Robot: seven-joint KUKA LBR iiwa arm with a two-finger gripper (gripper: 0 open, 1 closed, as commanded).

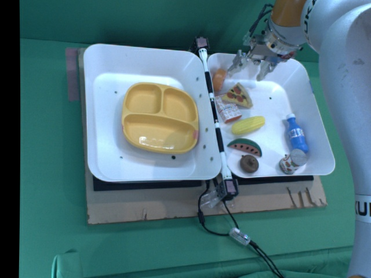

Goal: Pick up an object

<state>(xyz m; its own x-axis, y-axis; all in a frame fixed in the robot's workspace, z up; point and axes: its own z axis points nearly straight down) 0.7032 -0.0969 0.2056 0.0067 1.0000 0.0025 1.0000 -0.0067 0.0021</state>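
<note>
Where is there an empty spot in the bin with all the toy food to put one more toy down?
The right bin is bare in its middle, between the pizza slice and the blue bottle, below the open claw. It is crowded by the divider: corn, watermelon slice, donut.

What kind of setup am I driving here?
Probably a lab pick-test bench: two white bins on green cloth, toy food like a corn cob and pizza slice, a yellow divided plate.

Bright even overhead light, soft shadows, mild glare on white bins [145, 57], slightly soft focus.
</note>
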